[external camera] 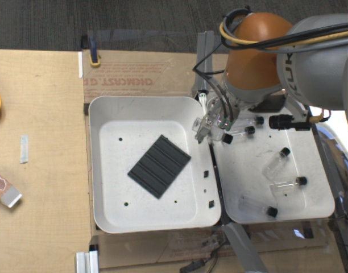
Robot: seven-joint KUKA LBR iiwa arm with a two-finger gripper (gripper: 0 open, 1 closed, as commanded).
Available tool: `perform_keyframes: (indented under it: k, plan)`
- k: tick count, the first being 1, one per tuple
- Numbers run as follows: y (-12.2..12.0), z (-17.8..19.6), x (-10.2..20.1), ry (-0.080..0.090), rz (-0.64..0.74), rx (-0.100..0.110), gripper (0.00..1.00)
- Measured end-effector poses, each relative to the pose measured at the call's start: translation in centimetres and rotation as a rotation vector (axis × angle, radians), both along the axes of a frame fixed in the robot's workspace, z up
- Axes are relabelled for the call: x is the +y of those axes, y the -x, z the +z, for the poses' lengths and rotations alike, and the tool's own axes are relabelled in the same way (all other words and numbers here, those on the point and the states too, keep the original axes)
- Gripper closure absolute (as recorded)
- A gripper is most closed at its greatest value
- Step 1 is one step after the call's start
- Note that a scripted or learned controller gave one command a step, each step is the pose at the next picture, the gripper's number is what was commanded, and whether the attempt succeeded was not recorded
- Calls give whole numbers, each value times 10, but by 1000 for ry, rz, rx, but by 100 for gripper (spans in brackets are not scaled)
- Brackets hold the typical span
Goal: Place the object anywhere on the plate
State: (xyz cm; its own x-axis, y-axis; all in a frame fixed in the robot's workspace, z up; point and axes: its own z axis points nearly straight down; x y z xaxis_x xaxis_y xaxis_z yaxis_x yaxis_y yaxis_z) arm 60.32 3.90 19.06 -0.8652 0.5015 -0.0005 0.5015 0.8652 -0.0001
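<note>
**Robot arm hangs over the seam between two white bins**

At the near edge of the bench, a grey metal bracket [242, 252] juts out below the gap between the bins. Just above it sit the two shallow white bins side by side. The left bin [106, 209] holds the plate [159, 166], a dark, ribbed, rectangular slab lying flat and turned at a diagonal near the bin's middle, with a few small dark specks scattered on the floor around it. The right bin [316, 209] carries a loose scatter of clear plastic vials with black caps [288, 182], some lying near its front rim and others further back; they are too transparent to count with confidence. Any of these may be the object to be moved, and none lies on the plate.

Further back, the gripper [211, 127] hangs over the dividing rims at the far inner corners of the bins, beside the plate's bin yet apart from the plate itself. Its glinting, cluttered tip makes it impossible to tell how far the fingers are spread, or whether anything sits between them. Behind it swells the arm's orange band [256, 50], looped with black and yellow cables, and the grey arm [322, 61] runs off to the right.

To the left, on the wooden benchtop [37, 95], lie a small pale strip [24, 149] and a red-and-white wrapped item [4, 190]. A cardboard sheet [134, 78] with reversed red lettering lies beyond the bins.
</note>
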Motion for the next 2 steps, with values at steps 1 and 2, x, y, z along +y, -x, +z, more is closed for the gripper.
perform_keyframes:
  k: [1,2]
  plan:
    - [28,1,-22,-1,348,0,100]
    - [47,1,-52,-1,795,-1,100]
